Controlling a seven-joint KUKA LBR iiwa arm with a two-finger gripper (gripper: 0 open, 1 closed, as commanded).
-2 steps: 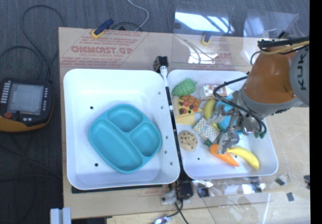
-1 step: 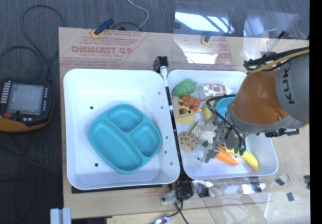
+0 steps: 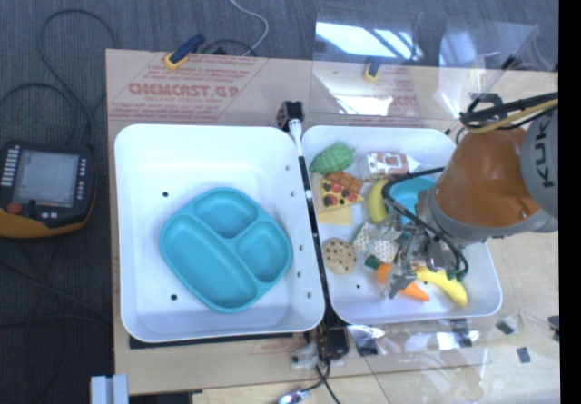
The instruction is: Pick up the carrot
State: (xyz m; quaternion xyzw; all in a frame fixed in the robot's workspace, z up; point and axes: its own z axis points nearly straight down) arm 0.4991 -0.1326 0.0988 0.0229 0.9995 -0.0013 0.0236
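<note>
The carrot [image 3: 416, 293] is a small orange piece lying near the front of the right bin [image 3: 481, 302], next to a yellow banana [image 3: 444, 283]. My gripper [image 3: 402, 268] hangs low over the toys just left of and above the carrot, its dark tip right beside the carrot. Another small orange bit with green [image 3: 381, 270] shows on the gripper's left side. The grey wrist and orange band [image 3: 486, 184] cover the right half of this bin.
The right bin also holds a cookie [image 3: 339, 254], a pizza slice [image 3: 338, 189], a green toy [image 3: 333, 158], a second banana [image 3: 377, 201], a small box [image 3: 388, 162] and a blue bowl [image 3: 416, 189]. In the left bin [image 3: 145, 157] lies a teal divided plate [image 3: 225, 249].
</note>
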